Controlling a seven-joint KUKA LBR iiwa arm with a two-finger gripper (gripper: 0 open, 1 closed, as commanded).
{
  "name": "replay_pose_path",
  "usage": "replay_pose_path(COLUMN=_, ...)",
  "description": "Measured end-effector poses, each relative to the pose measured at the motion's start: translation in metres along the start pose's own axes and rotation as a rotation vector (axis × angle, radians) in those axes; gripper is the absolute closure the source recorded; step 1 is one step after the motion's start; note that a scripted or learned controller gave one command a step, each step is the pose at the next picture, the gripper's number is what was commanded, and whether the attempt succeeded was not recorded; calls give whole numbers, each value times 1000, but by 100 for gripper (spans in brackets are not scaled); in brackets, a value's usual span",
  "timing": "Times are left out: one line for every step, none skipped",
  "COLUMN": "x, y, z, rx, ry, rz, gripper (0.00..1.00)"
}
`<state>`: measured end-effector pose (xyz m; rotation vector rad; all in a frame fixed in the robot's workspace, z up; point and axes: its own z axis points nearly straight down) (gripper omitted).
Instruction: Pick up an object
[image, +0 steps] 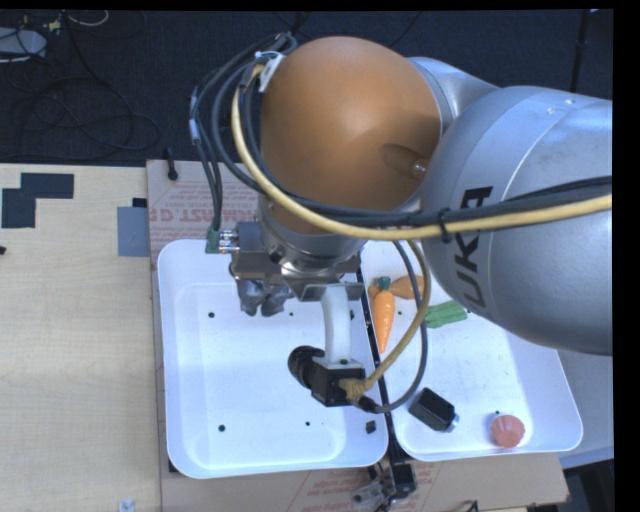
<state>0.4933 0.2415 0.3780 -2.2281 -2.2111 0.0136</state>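
Carrot (383, 315), orange with a green top, is the nearest candidate for picking; it lies in the right bin (560, 415) just beside the divider between the bins (372, 330), which serves as the reference here. A second orange piece (404, 288) sits touching or just behind the carrot, further from the divider, and a green piece (446, 315) lies beyond that. A black block (433, 409) rests in the same bin, near the divider's lower end. A small red round object (507, 430) lies well apart from the divider, toward the right bin's far corner.

The gripper (262, 300) hangs over the left bin (185, 300), on the other side of the divider from every object listed. Whether its fingers stand apart or together cannot be told: they appear as a dark grey cluster beneath the wrist housing, and the arm's large orange joint (345, 120) covers much of the assembly. Nothing is visible between them.

A black camera-like unit (322, 375) on a white bracket hangs from the wrist near the divider, with cables (400, 340) looping across into the right bin.

Assessment: no grasp is in hand. The arm would probably need to cross the divider to reach any object; the carrot's closeness to it may hinder finger clearance.
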Motion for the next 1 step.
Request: replay_pose_path(x=0, y=0, z=0, rx=0, ry=0, rz=1, gripper=0)
